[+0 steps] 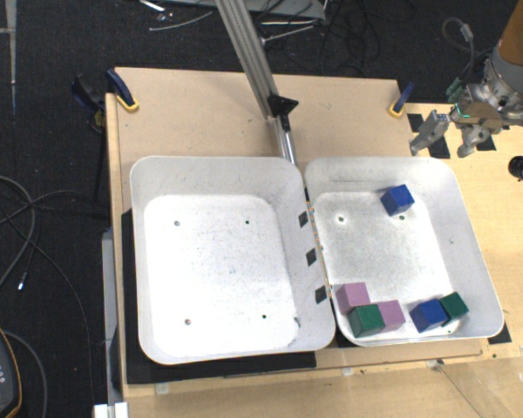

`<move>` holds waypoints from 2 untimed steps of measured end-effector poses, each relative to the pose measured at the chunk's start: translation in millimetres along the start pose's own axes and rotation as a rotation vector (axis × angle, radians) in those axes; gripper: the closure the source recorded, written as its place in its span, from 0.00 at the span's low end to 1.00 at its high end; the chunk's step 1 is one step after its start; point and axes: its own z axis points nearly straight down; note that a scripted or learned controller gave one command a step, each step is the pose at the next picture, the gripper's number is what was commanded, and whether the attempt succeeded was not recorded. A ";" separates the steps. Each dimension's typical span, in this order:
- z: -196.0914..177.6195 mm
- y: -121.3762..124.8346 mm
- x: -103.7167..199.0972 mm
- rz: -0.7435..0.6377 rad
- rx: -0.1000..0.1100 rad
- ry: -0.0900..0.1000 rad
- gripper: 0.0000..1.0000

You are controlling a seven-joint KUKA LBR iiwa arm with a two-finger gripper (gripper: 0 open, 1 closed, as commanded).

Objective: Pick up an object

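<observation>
My gripper (447,140) hangs at the upper right, above the far right corner of the right bin (471,233), fingers spread open with nothing between them. In the right bin a blue cube (397,199) lies near the far wall, below and left of the gripper. Along the bin's near edge sit a pink cube (354,296), a dark green cube (365,320), a second pink cube (390,313), a blue cube (428,313) and a green cube (454,306).
The left bin (148,233) sits beside the right one on the wooden bench (200,111). A slanted metal pole (248,46) reaches down to the gap between the bins. Clamps (122,90) grip the bench's far corners.
</observation>
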 end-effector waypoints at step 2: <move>202.3 13.4 0.6 0.000 0.005 0.002 0.00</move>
